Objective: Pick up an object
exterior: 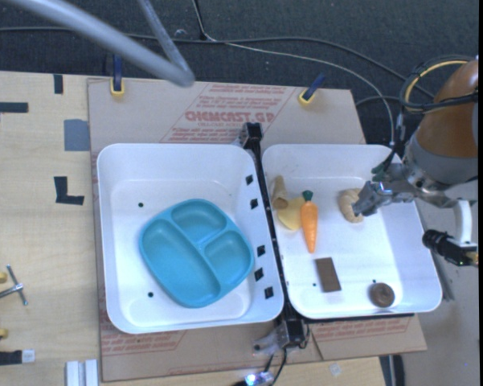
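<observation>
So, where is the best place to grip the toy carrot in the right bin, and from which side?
Grip the carrot across its orange body near the thicker upper half, descending from above. It lies flat, pointing toward the bin's near edge, so the fingers should close across its width, left-right in the view. The yellow toy beside it leaves little room.

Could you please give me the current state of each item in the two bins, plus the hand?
Blue plate: flat in left bin.
Carrot: lying in right bin.
Yellow piece: touching carrot.
Brown block: lying flat.
Round brown item: near front corner.
Beige item: at the hand.
</observation>
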`<control>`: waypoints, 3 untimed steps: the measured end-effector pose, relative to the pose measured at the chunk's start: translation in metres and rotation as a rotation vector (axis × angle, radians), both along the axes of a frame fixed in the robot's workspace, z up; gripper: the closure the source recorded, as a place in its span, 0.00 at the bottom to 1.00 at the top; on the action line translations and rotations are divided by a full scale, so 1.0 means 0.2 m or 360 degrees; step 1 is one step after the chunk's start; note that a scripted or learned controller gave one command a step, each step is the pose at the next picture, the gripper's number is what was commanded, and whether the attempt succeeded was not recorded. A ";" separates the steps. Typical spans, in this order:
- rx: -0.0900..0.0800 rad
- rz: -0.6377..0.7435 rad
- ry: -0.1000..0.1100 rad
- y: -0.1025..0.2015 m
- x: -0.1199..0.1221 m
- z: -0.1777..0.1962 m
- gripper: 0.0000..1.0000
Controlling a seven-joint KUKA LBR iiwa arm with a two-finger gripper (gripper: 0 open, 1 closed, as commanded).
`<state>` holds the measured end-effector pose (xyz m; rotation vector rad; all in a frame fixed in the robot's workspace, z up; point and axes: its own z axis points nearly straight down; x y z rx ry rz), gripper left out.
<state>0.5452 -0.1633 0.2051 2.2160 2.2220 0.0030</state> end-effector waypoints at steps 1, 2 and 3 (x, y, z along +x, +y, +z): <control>0.0001 -0.0001 0.0003 0.00 0.00 0.14 1.00; 0.0002 0.0004 0.0008 0.22 0.04 0.11 1.00; 0.0003 0.0005 0.0011 0.46 0.10 0.06 1.00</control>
